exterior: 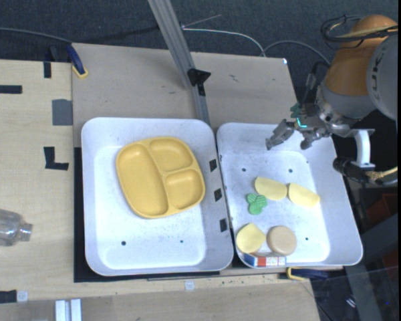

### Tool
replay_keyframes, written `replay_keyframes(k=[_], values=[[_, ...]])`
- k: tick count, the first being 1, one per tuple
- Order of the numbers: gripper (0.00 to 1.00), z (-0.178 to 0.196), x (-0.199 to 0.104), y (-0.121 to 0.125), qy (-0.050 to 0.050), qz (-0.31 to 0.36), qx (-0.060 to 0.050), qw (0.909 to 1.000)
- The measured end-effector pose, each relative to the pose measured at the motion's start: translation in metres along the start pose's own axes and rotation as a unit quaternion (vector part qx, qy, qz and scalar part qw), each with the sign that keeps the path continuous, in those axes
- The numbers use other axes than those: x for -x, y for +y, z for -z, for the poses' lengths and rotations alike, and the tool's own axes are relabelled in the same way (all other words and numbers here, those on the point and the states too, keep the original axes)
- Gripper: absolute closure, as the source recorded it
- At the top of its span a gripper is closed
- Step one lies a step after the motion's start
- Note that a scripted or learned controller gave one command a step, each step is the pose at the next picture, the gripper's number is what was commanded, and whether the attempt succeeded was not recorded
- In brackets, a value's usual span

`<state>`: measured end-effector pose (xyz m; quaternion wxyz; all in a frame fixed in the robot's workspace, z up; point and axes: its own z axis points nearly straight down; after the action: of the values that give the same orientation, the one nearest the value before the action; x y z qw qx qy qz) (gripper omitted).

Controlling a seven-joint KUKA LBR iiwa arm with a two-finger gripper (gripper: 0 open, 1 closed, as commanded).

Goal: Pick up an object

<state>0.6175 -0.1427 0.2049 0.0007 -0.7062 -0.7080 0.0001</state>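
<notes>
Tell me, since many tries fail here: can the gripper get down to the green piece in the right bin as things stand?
Probably yes. The gripper hangs open over the right bin's far end, and the green piece lies uncovered, apart from the yellow piece beside it, with nothing above it.

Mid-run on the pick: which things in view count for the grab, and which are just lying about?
For the job:
- gripper, open above the right bin
- yellow pieces
- green piece
- tan round piece

Lying about:
- yellow divided tray in the left bin
- clear bottle on the bench
- metal pole
</notes>
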Motion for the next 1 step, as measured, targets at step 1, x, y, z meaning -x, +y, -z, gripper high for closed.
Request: replay_keyframes(k=[1], values=[[0.00, -0.1020, -0.0282, -0.0118, 0.000, 0.000, -0.005, 1.0000]])
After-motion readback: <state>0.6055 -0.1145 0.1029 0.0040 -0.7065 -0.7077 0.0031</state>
